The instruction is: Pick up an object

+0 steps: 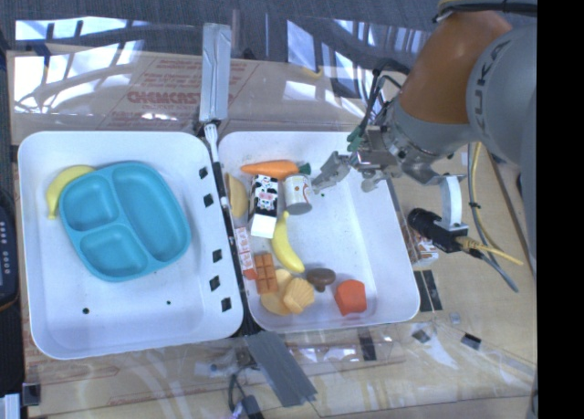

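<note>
Two bins: left bin [36, 317] carries a blue tray [128, 216] with a yellow piece [60, 184] peeking out at its far-left edge; right bin [365, 235] carries the clutter.
Tool: the tool [351, 169] hangs over the far side of the right bin, just right of the can [297, 194] — whether it is spread or pressed together I cannot tell, and nothing shows pinched in it.
Nearest target: the can, lying beside the carrot [270, 169] and the milk carton [265, 198] in the far-left part of the right bin.
Other choices: banana [286, 246], red block [350, 297], brown lump [319, 276] and yellow shell shape [298, 296] at the near side.
Doing it well: my judgement — take something that stands apart; the red block has bare floor around it, while the can touches its neighbours and may roll.
Approach: come straight down, centred, so the tips don't nudge the carton.
Hard to see: the tool's tips blur into wrist hardware and cables [379, 107].
Hidden: the orange waffle piece [265, 273] and packet [244, 244] sit tight by the bin wall.
</note>
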Robot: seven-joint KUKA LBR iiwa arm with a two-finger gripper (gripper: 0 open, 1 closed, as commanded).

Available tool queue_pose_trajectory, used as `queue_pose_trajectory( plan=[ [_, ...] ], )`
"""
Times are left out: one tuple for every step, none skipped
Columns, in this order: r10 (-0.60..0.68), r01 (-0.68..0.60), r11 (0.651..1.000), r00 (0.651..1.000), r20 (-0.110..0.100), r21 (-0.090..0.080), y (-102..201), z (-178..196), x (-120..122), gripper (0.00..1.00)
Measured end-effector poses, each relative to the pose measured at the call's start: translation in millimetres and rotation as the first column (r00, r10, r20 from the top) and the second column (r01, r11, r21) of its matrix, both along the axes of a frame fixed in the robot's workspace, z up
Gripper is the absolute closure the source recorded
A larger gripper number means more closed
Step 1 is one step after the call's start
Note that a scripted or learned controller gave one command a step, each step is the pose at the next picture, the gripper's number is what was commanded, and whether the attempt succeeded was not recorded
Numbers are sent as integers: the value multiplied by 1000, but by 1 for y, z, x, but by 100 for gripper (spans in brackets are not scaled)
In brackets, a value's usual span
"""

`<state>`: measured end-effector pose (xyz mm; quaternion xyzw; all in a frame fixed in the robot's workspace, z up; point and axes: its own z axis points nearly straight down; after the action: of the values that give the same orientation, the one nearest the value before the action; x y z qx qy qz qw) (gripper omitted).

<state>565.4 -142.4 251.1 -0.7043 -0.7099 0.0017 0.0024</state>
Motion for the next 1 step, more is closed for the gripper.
queue_pose_trajectory(
  plan=[
    [103,-103,995,995,-11,4,40,-150,2,0]
  ],
)
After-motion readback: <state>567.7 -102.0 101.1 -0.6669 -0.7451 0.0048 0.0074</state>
